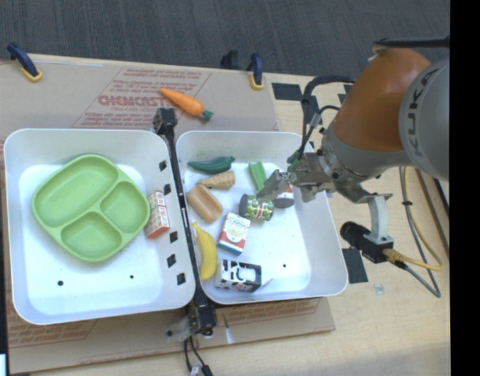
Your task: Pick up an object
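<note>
My gripper (pixel 276 193) hangs over the right side of the right bin (pixel 302 265), fingers pointing left and spread, with nothing between them. Just left of the tips a small green can (pixel 257 208) lies on its side, and a light green stick-shaped piece (pixel 258 175) sits slightly above it. Further left in this bin are a dark green vegetable (pixel 211 164), a tan cone-like piece (pixel 218 182), a hot dog bun (pixel 204 203), a banana (pixel 206 251), a white carton (pixel 234 233) and a black-and-white box (pixel 240 275).
The left bin (pixel 36 288) holds a green divided plate (pixel 91 207) and a small red-and-white box (pixel 157 214) against its right wall. A toy carrot (pixel 186 103) lies on the cardboard behind the bins. Cables and a black fitting (pixel 369 243) sit right of the right bin.
</note>
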